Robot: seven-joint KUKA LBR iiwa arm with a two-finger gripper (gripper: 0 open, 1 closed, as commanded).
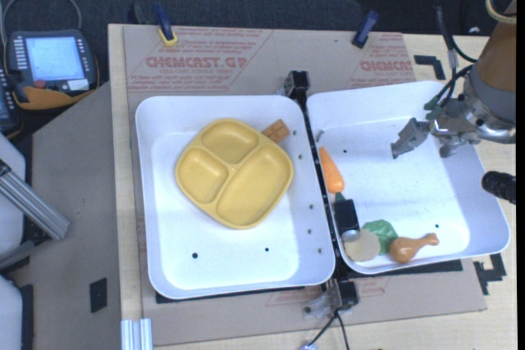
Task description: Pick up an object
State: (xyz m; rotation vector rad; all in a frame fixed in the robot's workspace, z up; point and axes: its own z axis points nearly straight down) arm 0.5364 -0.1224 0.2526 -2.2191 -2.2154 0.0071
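Gripper (420, 137): fingers apart, nothing between them, above right bin (459, 184).
Right bin: one carrot (330, 169), one drumstick (413, 245).
Left bin (156, 201): one yellow tray (235, 173).

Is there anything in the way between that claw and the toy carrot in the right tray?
Nothing visible blocks it. The gripper hangs over bare white floor in the right bin, and the carrot lies to its left against the bin's left wall, with only open bin floor between them. The black block sits below the carrot.
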